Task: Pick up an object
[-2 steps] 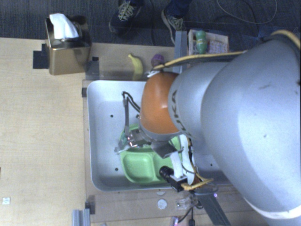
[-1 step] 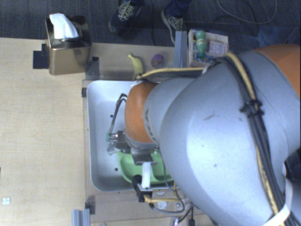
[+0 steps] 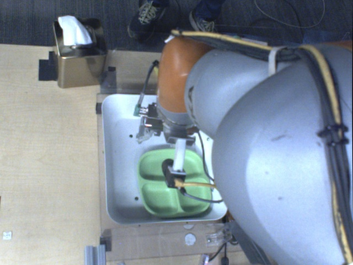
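Note:
A light green plate with divided compartments (image 3: 156,196) lies in the near part of the white bin (image 3: 117,158). My gripper (image 3: 146,127) hangs under the orange band of the arm, above the bin floor just beyond the far edge of the green plate. It sits a little left of the plate's middle. Nothing shows in its grasp. The arm's grey bulk hides the right side of the bin and everything to the right of it.
A tan tissue box (image 3: 77,53) with a white tissue stands on the wooden bench (image 3: 44,159) at the far left. A person's shoes (image 3: 144,12) are on the dark floor beyond the bench. The bin's left wall is close to my gripper.

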{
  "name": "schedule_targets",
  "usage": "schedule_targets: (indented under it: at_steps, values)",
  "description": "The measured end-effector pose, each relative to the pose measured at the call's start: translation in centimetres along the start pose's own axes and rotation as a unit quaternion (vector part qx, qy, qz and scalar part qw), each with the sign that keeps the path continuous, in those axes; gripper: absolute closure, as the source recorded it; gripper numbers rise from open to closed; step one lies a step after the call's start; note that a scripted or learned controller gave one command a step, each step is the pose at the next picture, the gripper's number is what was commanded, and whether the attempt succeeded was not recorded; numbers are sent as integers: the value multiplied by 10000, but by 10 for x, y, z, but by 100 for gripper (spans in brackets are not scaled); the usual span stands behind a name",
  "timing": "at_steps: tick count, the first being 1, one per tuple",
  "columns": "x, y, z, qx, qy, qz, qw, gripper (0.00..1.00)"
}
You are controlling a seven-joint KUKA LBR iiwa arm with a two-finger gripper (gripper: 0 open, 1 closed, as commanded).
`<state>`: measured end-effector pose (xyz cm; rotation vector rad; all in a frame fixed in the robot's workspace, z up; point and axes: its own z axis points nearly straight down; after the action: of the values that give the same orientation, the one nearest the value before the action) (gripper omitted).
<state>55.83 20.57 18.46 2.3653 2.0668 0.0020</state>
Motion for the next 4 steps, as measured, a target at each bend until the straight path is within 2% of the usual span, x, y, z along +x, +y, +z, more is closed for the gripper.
schedule_targets:
  at_steps: [1,2,3,4]
  values:
    - [19,-57,90,-22,10,-35,10000,0]
    - [21,-66,95,-85,11,-3294,9442,0]
    - [-40,-65,-36,-49,-6,-5964,8027,0]
    - [17,-71,96,-63,3,-6187,7856,0]
